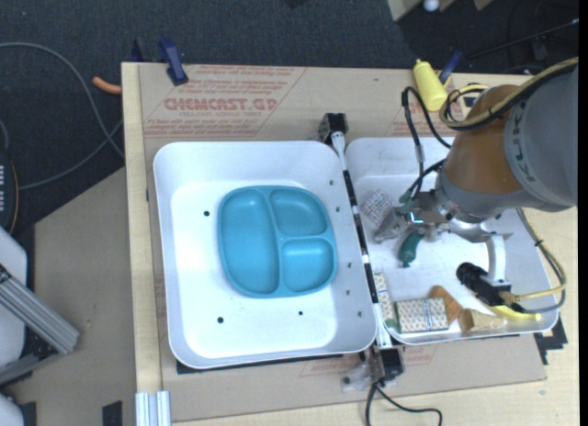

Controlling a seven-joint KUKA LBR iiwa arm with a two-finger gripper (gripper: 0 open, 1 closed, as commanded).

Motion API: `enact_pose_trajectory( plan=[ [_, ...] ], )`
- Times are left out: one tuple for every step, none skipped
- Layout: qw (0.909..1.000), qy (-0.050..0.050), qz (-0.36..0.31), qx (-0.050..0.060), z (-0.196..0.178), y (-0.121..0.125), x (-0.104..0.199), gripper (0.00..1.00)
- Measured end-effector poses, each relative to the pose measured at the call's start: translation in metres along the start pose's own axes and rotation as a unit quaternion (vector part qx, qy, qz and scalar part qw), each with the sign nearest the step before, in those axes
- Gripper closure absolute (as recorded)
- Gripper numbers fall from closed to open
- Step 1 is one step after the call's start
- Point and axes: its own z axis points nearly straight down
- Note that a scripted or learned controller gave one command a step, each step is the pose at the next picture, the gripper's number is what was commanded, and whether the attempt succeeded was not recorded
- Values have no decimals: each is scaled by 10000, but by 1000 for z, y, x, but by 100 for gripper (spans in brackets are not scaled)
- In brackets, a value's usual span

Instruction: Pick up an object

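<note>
Gripper [411, 219] is down inside the right bin [386, 154], near the bin's middle, w/ the grey-and-orange arm [514, 149] coming in from view-right above it. Can't tell if the gripper is apart, together or clamped on anything; the wrist blocks the view.

Dark green object [407, 249] sits right under the gripper tip, tilted, on the side nearer the camera. It looks to be touching the tip, but can't tell if it's gripped.

Small patterned packet [375, 206] lies just view-left of the gripper, by the bin wall. Printed box [421, 316] is well below the gripper, at the bin's near edge, w/ a brown piece [448, 302] beside it.

Farther view-left, past the divider, the left bin [184, 231] holds a blue 3-section plate [276, 239], well apart from the gripper. Both bins rest on the worktop [230, 94].
</note>
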Motion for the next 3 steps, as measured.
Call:
enact_pose_trajectory(
  plan=[
    [10000,0,3,-3,-1,-14,1,0],
    [10000,-1,7,-10,-10,-14,1,100],
    [10000,-3,-9,-27,-102,16,61,100]
  ],
)
